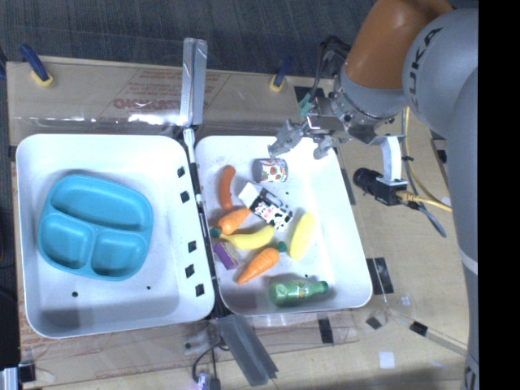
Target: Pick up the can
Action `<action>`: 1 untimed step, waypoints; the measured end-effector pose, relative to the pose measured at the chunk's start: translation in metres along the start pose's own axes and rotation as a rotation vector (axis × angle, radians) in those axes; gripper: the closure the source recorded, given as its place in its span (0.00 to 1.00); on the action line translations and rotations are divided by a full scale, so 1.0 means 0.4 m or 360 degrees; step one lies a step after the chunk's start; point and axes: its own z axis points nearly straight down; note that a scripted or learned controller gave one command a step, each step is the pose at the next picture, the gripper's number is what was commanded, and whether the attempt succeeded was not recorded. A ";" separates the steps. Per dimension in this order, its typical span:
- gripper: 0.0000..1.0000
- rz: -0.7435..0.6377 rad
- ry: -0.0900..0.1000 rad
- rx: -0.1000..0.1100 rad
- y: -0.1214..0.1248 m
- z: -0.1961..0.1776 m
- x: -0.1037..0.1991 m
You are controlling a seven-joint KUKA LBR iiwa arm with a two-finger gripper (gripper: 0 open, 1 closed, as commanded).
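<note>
The can (270, 170) is a small silver one with a red and green label, lying on its side in the upper middle of the right bin (341, 242). My gripper (305, 143) hangs over the bin's far edge, just above and to the right of the can. Its two fingers (286, 140) are spread apart with nothing between them, so it is open. The left finger's tip sits close above the can, but I cannot tell if it touches.
Below the can lie a black-and-white carton (270, 208), a sausage (227, 185), two carrots (258, 265), a banana (250, 238), a yellow fruit (301, 234) and a green bottle (299, 291). The left bin holds a blue divided tray (93, 224).
</note>
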 end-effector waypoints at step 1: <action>0.00 -0.0039 -0.0001 0.0000 -0.033 0.144 0.041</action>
